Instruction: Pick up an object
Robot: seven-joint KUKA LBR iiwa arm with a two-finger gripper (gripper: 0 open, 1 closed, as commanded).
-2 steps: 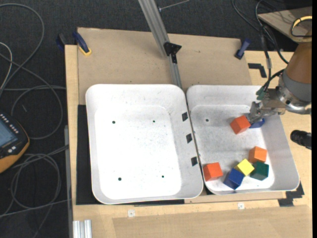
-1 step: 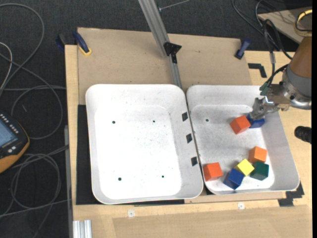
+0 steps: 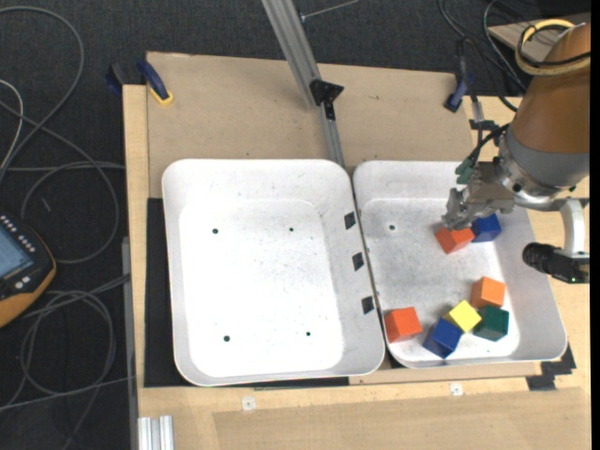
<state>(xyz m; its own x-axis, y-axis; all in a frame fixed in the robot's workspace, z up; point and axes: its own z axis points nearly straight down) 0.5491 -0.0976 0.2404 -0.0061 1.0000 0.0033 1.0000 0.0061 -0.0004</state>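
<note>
The claw (image 3: 466, 216) is seen low over the upper part of the right bin (image 3: 412, 204), hanging from the grey and orange arm (image 3: 553, 111) that enters from the right. Whether it is spread or pressed together cannot be told, since its tips are small and dark against the blocks beneath. A red-orange block (image 3: 454, 239) lies directly under the claw's lower end, tilted, and appears to be touched by it, though a grip cannot be confirmed. Just beside that block, to its right, a blue block (image 3: 487, 228) is found, partly covered by the wrist.

Further down the same bin, a loose cluster is gathered near the lower rim. An orange block (image 3: 487, 292) is placed at the upper right of the cluster, a yellow block (image 3: 463, 315) just below and left of it, and a dark green block (image 3: 492, 323) beside the yellow one on its right. A second blue block (image 3: 442, 337) is set against the yellow block's lower left, and another orange block (image 3: 403, 322) lies a little apart to the left, near the bin's inner wall.

The left bin (image 3: 187, 251) is positioned alongside, both being carried by the wooden surface (image 3: 234, 111). A slanted metal bar (image 3: 295, 45) crosses the surface from above, and cables (image 3: 56, 157) are spread over the dark floor at the left.
</note>
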